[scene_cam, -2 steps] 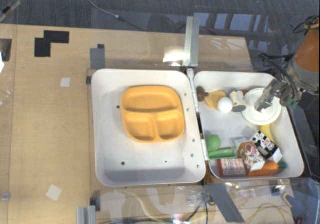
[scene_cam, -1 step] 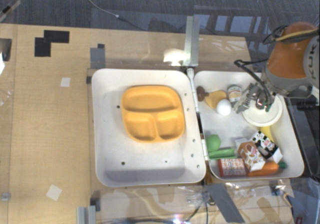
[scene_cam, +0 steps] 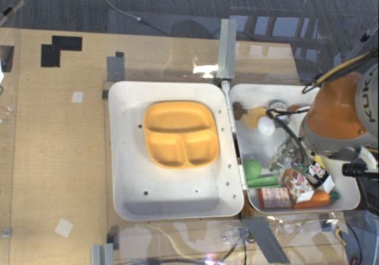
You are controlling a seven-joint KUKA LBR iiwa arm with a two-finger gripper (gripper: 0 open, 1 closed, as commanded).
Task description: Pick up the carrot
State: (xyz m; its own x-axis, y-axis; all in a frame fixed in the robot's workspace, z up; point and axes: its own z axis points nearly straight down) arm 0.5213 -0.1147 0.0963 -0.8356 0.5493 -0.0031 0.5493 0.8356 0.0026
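The carrot (scene_cam: 314,200) lies along the near edge of the right bin (scene_cam: 349,201). It is orange, with a green tip pointing right. My gripper (scene_cam: 288,156) hangs over the middle of that bin, to the upper left of the carrot and apart from it. The arm's orange band (scene_cam: 334,109) and grey wrist cover the bin's right half. A printed red packet (scene_cam: 298,181) sits between the gripper and the carrot.
A brown-red can (scene_cam: 274,197) lies left of the carrot, with green items (scene_cam: 256,173) above it. A yellowish fruit (scene_cam: 254,117) and a white ball (scene_cam: 265,127) sit at the bin's back. The left bin (scene_cam: 124,139) holds a yellow divided tray (scene_cam: 179,133).
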